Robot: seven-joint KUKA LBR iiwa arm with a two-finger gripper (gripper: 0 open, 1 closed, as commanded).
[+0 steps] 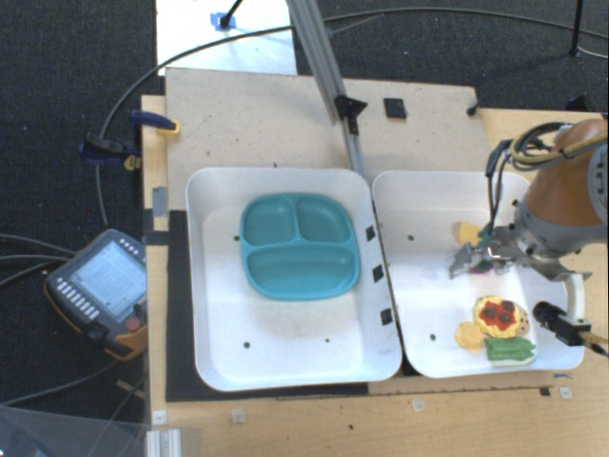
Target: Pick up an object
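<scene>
Right bin (419, 255): claw (468, 260) blurred, partly hiding yellow piece (467, 231)

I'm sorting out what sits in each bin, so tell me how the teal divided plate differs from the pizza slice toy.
The teal divided plate is one flat colour; the pizza slice toy is yellow with red and dark toppings. The plate is far larger than the toy. The plate lies alone in the left bin; the toy lies in the right bin, close against a green piece. Both rest flat on a bin floor, apart from the gripper.
</scene>
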